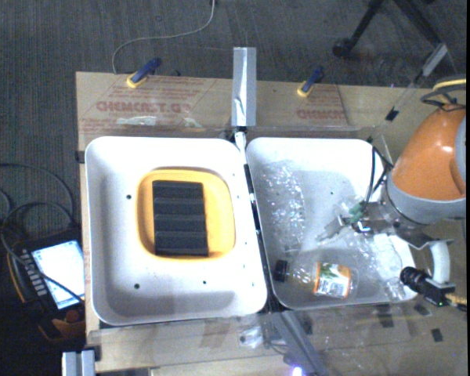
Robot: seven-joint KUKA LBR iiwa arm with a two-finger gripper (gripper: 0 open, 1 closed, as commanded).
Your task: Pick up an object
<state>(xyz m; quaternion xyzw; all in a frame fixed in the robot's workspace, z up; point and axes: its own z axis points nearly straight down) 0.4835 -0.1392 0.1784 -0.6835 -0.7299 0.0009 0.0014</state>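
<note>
Tool (346, 222) low over right bin (313, 151), approaching; grip state unclear. Next: descend onto plastic bottle (317, 276), close.

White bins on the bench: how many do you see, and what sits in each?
2. The left bin holds a yellow tray with a black insert. The right bin holds a clear plastic bottle and crinkled clear plastic; more may be hidden.

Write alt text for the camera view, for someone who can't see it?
A grey and orange robot arm reaches from the right over the right white bin, which holds a clear plastic bottle with an orange label and some crumpled clear plastic. The left white bin holds a yellow sponge with a black ridged top.
</note>
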